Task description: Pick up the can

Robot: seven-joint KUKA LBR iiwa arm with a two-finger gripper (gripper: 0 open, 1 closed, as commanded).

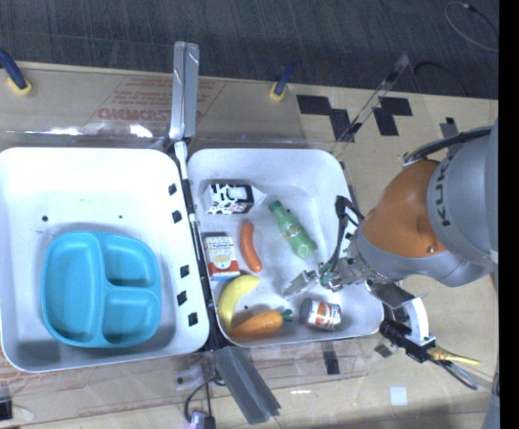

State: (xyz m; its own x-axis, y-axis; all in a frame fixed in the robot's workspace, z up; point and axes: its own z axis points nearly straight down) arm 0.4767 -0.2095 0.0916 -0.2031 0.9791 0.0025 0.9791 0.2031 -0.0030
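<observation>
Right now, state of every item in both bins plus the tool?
can: on its side, right bin's near right corner, not gripped
tool: just above the can, open/shut unclear
green bottle: lying down, tilted
carrot: lying by the near wall
banana: lying, touching the carrot
sausage: lying flat
milk carton: on its side
blue tray: flat in the left bin

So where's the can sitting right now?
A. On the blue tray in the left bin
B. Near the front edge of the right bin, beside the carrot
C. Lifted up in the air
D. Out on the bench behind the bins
B: the can lies in the right bin, just right of the carrot, below the end effector.
</observation>
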